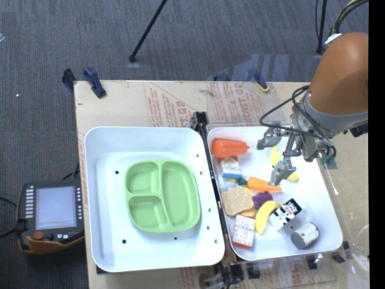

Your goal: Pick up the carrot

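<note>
Two white bins sit side by side on a brown bench. The left bin (102, 161) holds a green plate (162, 195) with three parts in it. The right bin (328, 212) is full of toy food.

The carrot (264, 185) lies near the middle of the right bin. It is small and orange, and it lies almost flat with its thin tip pointing to the right. It has a bit of green at its left end.

The gripper (284, 161) hangs over the right bin, in the right part of the picture. Its two fingers are spread apart and there is nothing between them. One finger (280, 172) points down just above the thin end of the carrot. I cannot tell if it touches the carrot.

A bigger orange toy (229, 147) lies at the top left of the right bin. Below it is a small box (231, 168). A slice of toy bread (237, 201) lies just under the carrot, a little to the left. A yellow banana (264, 216) is lower down, next to a red and white carton (243, 230). A grey can (305, 235) lies in the lower right corner of the bin.

A grey screen box (53, 212) sits on the floor at the lower left of the picture.
</note>
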Controlling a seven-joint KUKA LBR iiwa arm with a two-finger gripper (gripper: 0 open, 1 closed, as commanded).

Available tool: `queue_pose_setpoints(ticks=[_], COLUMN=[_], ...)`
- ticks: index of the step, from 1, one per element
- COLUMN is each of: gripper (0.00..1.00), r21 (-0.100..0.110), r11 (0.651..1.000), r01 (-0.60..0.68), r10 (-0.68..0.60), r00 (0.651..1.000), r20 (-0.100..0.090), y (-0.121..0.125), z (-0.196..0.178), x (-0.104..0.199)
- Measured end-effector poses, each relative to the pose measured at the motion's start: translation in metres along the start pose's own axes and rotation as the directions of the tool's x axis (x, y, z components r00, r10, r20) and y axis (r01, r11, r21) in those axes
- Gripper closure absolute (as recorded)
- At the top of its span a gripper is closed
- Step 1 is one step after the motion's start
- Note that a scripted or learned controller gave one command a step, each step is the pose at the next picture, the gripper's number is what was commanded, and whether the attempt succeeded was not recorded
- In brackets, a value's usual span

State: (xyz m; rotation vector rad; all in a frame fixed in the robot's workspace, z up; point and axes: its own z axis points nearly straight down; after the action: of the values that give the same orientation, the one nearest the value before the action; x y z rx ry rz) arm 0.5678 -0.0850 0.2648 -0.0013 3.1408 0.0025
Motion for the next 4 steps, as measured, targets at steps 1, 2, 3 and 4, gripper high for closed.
queue_pose_setpoints(ticks=[1,2,3,4], gripper=[0.0,1.0,1.0,1.0], r21=[-0.004,-0.002,0.0,-0.004], r11=[0.995,0.995,0.975,0.941], r01=[0.099,0.104,-0.222,-0.339], r10=[-0.099,-0.104,0.222,0.339], r00=[0.995,0.995,0.975,0.941], r20=[-0.014,0.001,0.003,0.018], y=[-0.001,0.001,-0.023,-0.018], z=[0.167,0.151,0.089,0.169], x=[0.008,0.003,0.034,0.085])
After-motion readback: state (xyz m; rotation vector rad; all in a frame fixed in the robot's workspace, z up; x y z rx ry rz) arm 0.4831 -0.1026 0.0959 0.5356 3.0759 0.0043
